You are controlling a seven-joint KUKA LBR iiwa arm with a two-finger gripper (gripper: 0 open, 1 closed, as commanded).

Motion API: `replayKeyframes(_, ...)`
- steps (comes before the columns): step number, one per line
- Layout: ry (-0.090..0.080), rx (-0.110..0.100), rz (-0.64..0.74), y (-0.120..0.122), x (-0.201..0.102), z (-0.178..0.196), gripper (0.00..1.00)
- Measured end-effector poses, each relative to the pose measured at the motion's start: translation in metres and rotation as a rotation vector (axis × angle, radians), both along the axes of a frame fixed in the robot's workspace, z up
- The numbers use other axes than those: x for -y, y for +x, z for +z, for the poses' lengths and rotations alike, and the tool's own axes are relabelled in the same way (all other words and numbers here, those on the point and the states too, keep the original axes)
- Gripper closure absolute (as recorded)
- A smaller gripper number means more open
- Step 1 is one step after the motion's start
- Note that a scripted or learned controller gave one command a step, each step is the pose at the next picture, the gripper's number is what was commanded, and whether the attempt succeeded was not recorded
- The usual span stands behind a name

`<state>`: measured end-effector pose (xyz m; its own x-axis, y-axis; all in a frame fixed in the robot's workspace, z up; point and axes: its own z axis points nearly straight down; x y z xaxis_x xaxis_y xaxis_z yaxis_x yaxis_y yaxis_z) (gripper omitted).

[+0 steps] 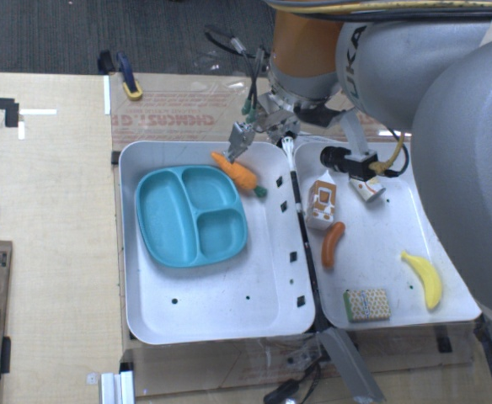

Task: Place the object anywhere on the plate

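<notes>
A blue three-compartment plate lies in the left white bin. An orange toy carrot with a green tip rests just off the plate's upper right rim, its orange end touching or overlapping the rim. My gripper hangs right above the carrot's upper left end, at the back of the left bin. The wrist hides how the gripper meets the carrot, so contact cannot be judged.
The right bin holds a white and orange box, a red sausage, a yellow banana, a speckled sponge and a small white block. The grey arm covers the upper right.
</notes>
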<state>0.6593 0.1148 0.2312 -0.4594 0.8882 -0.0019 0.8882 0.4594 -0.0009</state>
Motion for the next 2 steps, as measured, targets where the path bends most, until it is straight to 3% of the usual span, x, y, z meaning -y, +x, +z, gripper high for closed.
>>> replayKeyframes(1, -0.002, 0.001, 0.000, 0.0007, 0.0012, 0.0087, 1.00)
replayKeyframes(2, -0.002, 0.001, 0.000, 0.0006, 0.0011, 0.0086, 0.00)
